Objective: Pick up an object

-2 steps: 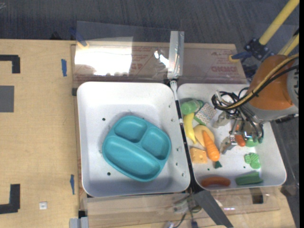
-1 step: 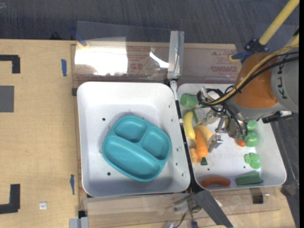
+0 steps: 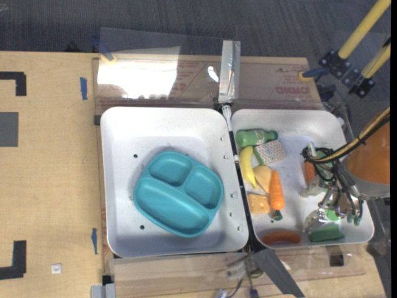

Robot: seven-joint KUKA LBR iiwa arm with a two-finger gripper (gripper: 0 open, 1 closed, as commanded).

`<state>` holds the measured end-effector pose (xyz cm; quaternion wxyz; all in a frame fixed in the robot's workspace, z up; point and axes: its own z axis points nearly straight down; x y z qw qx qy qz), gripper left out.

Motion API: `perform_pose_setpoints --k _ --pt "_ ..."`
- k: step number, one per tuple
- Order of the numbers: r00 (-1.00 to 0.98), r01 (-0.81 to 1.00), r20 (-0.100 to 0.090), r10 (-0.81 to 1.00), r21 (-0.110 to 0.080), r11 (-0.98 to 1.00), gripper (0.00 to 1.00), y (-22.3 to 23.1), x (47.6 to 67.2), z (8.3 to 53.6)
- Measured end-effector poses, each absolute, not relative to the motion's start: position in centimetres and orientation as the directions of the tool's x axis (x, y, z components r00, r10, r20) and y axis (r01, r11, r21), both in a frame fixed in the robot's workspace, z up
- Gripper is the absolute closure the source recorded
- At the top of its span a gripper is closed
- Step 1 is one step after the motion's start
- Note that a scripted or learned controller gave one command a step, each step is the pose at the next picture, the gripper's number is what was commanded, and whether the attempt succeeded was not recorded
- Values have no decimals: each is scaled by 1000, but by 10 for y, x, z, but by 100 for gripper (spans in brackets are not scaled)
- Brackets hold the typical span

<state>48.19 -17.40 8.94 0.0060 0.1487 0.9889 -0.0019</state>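
While the claw (image 3: 335, 211) hangs low, its state unclear, a flat dark-green block (image 3: 325, 233), possibly toy food, lies beneath.

Divided tray (image 3: 178, 193) lies in the left bin (image 3: 118, 129); right of it, the right bin (image 3: 298, 120) holds banana (image 3: 247, 166), carrot (image 3: 276, 191) and sausage (image 3: 282, 237).

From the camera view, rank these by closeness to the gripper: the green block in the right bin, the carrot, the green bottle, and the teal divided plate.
1. Green rectangular block, just below the gripper in the right white bin
2. Orange toy carrot, left of it, mid-bin
3. Green toy bottle, top-left corner of that bin
4. Teal divided plastic plate, in the left white bin
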Motion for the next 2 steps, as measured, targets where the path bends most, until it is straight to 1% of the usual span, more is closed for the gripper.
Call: perform_pose_setpoints --k 1,2 --pt "-988 152 -16 152 1 988 0 -118 564 90" --pt "-983 181 -14 181 0 984 0 -100 522 90"
